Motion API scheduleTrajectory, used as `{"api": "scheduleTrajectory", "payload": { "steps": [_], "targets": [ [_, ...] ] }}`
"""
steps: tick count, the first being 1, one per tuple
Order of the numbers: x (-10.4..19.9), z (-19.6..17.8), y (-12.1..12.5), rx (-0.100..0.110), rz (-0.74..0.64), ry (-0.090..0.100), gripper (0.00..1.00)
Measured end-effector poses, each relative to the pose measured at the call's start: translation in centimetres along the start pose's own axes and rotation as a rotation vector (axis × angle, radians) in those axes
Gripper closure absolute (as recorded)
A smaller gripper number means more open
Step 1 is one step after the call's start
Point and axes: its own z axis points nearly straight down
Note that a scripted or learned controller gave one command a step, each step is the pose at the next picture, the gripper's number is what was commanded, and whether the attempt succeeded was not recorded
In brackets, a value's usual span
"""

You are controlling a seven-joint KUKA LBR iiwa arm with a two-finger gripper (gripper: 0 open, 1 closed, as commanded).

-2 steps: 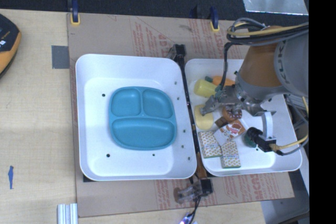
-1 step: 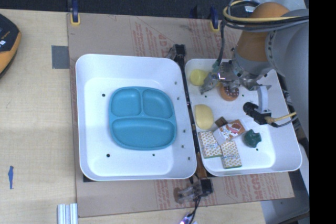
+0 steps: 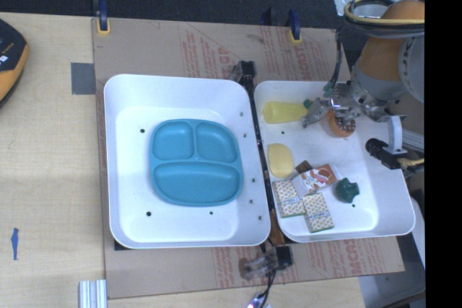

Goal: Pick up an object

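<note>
My gripper (image 3: pixel 330 109) hangs over the back of the right bin (image 3: pixel 390 223). A small orange-brown round object (image 3: pixel 342 125) lies right beside and just below it; whether they touch is unclear. To the gripper's left lies a yellow oblong piece (image 3: pixel 283 112). Nearer the front are a yellow rounded block (image 3: pixel 280 159), a red-and-white packet (image 3: pixel 316 177), two patterned cartons (image 3: pixel 289 198) (image 3: pixel 317 212) and a small dark green object (image 3: pixel 347 189).
The left bin (image 3: pixel 126 223) holds a blue divided plate (image 3: pixel 195 161). A black clip (image 3: pixel 247 71) sits between the bins at the back. A yellow-and-black device (image 3: pixel 9 58) lies at the bench's far left edge.
</note>
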Motion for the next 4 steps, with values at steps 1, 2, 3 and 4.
{"api": "scheduleTrajectory", "payload": {
  "steps": [1, 2, 3, 4],
  "targets": [
    [1.7, 2.0, 1.4, 0.036, 0.002, 0.005, 0.0],
    [-4.3, -6.2, 2.3, -0.006, 0.0, -0.003, 0.0],
    [-1.0, 2.1, -5.4, 0.008, -0.004, 0.005, 0.0],
    [3.4, 2.1, 2.0, 0.023, -0.012, 0.005, 0.0]
  ]
}}
